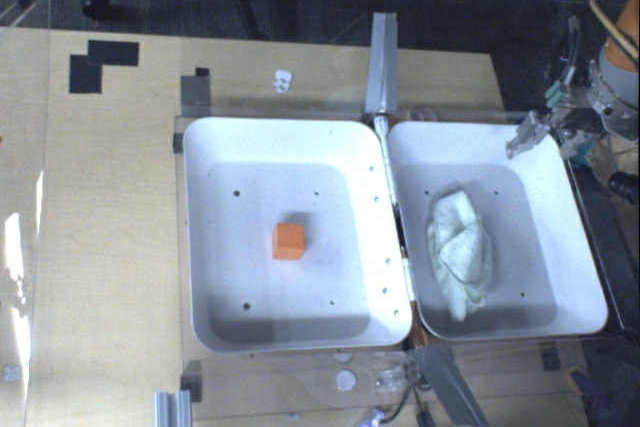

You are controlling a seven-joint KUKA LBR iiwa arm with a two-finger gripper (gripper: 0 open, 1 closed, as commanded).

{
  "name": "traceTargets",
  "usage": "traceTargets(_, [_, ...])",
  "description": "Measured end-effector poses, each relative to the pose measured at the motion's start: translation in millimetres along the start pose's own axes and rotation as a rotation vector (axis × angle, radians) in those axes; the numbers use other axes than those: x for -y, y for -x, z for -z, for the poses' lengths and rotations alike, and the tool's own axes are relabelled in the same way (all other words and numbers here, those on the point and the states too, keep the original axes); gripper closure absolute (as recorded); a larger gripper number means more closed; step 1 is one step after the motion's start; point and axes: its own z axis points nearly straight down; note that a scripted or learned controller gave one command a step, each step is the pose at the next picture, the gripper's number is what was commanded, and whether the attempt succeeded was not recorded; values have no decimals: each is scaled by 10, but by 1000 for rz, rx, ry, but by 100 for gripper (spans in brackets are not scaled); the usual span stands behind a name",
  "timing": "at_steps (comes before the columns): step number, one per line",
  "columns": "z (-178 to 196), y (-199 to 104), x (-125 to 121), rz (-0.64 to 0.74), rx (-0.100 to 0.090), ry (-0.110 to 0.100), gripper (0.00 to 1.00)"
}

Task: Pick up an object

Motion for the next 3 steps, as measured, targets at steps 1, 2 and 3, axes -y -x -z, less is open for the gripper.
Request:
traceTargets(1, [-1512,75,-25,26,1,5,0])
traceTargets(2, [-1397,69,-44,27,2,10,100])
traceTargets(3, [-418,-234,-317,-206,1,2,100])
